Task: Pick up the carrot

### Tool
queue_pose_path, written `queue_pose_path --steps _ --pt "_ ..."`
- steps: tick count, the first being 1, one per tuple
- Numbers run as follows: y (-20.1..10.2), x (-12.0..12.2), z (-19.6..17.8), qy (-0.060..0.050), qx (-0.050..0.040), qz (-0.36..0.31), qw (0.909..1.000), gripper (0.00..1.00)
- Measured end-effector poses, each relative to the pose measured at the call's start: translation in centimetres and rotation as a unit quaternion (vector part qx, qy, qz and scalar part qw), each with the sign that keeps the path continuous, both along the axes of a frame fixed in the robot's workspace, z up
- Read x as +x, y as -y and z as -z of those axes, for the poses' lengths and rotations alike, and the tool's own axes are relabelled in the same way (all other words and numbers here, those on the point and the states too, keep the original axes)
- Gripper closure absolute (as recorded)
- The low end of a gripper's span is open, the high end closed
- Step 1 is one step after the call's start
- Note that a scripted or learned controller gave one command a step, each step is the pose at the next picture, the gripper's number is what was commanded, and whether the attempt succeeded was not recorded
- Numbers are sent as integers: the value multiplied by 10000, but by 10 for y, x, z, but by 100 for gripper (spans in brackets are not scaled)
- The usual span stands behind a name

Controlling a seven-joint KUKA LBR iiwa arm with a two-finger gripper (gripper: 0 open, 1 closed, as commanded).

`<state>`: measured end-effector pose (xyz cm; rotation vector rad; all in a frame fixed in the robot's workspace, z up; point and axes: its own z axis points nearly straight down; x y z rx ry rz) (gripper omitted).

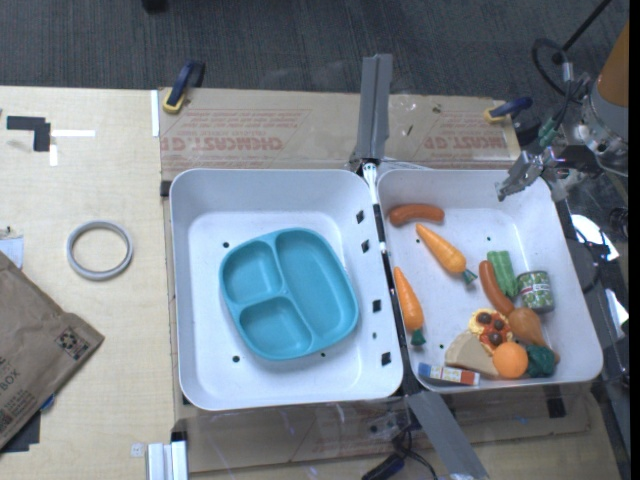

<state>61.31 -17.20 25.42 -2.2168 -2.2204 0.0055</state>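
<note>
1. Up at two o'clock, the gripper [522, 176] hangs over the far right corner of the right bin [566, 268]; whether it is open or closed cannot be told from this view.
2. Two carrots lie in the right bin: one tapered orange carrot [441, 249] near its centre, slanting toward five o'clock, and a second carrot [407, 303] against the left wall, at nine o'clock.
3. At twelve o'clock from the central carrot lies a smooth reddish sausage [415, 213].
4. Toward four o'clock sits a heap: a green can [535, 292], an orange ball [510, 360] and a pizza wedge [474, 350].
5. Over in the left bin [190, 298] rests a glossy blue plastic plate [288, 293] with three compartments.
6. At nine o'clock on the wooden bench lies a grey tape ring [99, 249].
</note>
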Motion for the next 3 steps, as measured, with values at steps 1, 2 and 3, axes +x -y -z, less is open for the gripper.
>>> queue_pose_path --steps 1,2,3 --pt "-63 23 102 -2 -5 1213 9926 0" --pt "-64 4 165 5 -11 1498 9887 0" --pt "-63 3 158 -15 -14 1505 9886 100"
